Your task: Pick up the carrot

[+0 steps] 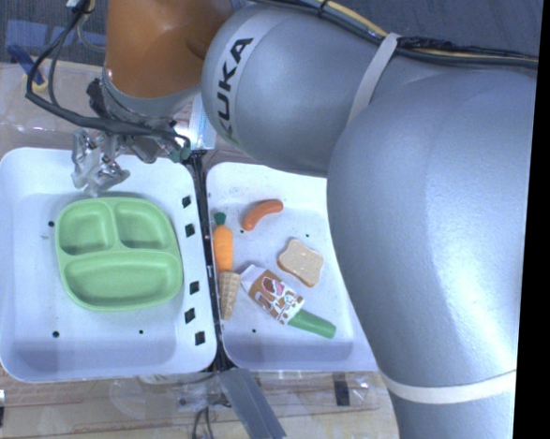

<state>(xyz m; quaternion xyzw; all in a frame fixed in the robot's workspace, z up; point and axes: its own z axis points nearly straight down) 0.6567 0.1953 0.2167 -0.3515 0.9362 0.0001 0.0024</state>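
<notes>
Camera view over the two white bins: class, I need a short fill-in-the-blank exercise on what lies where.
1. The carrot lies in the ____ bin.
2. The divided plate in the left bin is ____ in colour.
3. The gripper is above the ____ bin.
4. The bread slice lies to the ____ of the carrot.

Missing words: right; green; left; right

The orange carrot (222, 247) lies lengthwise against the right bin's (275, 359) left wall.

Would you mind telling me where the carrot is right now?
The carrot lies in the right bin, against its left wall, with the sausage just above it and the ice cream cone just below.
</notes>
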